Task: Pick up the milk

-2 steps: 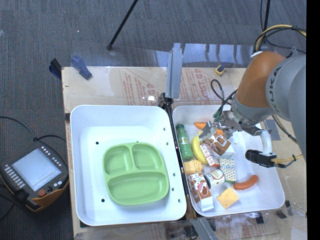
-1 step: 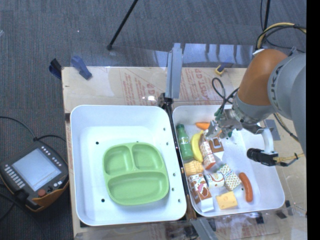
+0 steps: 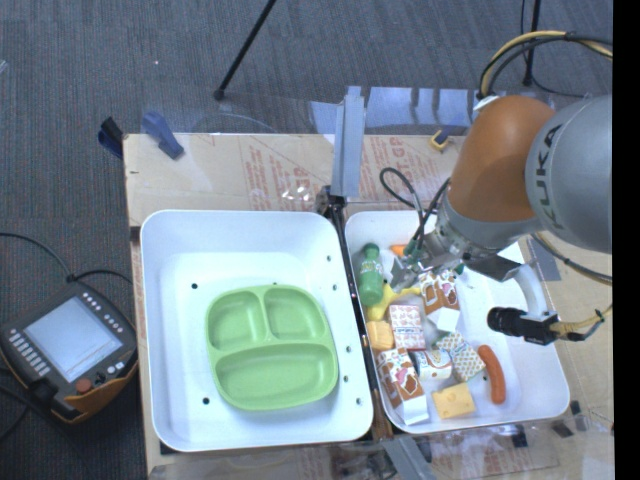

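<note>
The milk (image 3: 441,296) lies just below the fingers (image 3: 412,264); their opening is hidden from view.

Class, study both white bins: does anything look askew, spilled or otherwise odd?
Nothing is spilled or broken. The oddity is the uneven load: the right bin holds a tumbled heap of toy food, with cartons lying tilted against each other, while the left bin holds just one green divided plate, lying flat.
</note>
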`<state>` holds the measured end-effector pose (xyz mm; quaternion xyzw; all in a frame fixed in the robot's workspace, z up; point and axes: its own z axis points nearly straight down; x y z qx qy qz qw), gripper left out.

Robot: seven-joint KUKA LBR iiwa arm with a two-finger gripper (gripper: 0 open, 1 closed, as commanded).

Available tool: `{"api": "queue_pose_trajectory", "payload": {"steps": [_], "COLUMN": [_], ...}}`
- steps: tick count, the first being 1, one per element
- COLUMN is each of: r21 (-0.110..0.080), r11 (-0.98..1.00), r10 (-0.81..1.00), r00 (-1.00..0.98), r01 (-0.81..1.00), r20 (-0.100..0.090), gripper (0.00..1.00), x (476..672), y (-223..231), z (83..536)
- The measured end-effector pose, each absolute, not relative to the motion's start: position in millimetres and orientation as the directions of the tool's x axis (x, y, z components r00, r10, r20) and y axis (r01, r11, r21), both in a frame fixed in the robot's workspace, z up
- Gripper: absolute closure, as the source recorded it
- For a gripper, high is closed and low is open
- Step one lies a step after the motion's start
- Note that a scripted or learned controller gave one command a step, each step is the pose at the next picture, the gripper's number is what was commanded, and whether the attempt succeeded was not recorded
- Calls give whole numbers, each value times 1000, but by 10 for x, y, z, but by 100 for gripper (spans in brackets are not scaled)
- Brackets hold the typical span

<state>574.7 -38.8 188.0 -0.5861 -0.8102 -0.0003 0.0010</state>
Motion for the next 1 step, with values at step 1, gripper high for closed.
{"api": "queue_pose_trajectory", "payload": {"steps": [1], "r21": [-3], "r11": [501], "r10": [865], "r00": [-501], "r01": [865], "r20": [3], "gripper": [100], "x": [5242], "y": [403], "z": [2159]}}
